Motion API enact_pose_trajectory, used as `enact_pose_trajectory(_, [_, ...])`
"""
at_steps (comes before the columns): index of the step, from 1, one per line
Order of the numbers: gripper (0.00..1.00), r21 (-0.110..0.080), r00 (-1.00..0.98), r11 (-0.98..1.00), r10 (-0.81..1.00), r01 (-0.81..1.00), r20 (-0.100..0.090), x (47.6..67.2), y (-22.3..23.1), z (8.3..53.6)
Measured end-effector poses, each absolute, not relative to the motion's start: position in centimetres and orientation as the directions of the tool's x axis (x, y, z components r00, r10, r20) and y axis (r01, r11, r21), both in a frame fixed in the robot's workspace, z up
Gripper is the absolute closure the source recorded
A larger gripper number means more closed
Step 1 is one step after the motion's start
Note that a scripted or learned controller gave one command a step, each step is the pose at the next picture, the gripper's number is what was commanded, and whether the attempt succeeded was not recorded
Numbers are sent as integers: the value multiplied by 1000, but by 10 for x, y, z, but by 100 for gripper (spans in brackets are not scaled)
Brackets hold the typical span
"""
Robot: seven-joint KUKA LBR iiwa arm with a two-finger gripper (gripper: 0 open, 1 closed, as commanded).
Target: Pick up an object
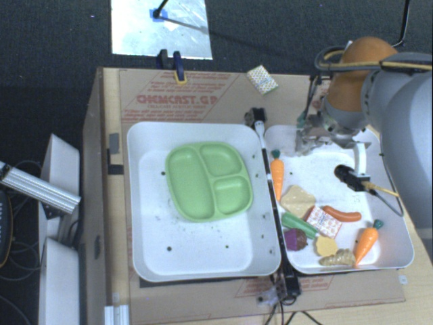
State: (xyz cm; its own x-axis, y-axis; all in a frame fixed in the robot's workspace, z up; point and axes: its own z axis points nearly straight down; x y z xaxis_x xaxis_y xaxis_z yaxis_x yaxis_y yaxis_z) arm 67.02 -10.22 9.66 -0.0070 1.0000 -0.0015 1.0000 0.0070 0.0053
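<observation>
The right bin (399, 249) holds several toy foods. A carrot (277, 175) lies along its left wall. A pale wedge (298, 200), a green bean (298, 223), a red and white packet (324, 222) and a red sausage (342, 214) sit in the middle. A second carrot (365, 242), a purple piece (294, 239) and yellow pieces (327, 246) lie near the front. My gripper (312, 139) hangs over the bin's back left corner, apart from all the foods, with nothing seen in it.
The left bin (155, 249) holds a green divided plate (208, 180). A black fitting with a yellow cable (352, 177) hangs off the arm over the right bin. A small patterned block (262, 79) and a blue clamp (178, 65) lie on the cardboard behind the bins.
</observation>
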Motion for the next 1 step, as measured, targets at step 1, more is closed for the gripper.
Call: enact_pose_trajectory(1, [0, 5, -7, 7, 1000, 1000, -2, 670, -102, 96])
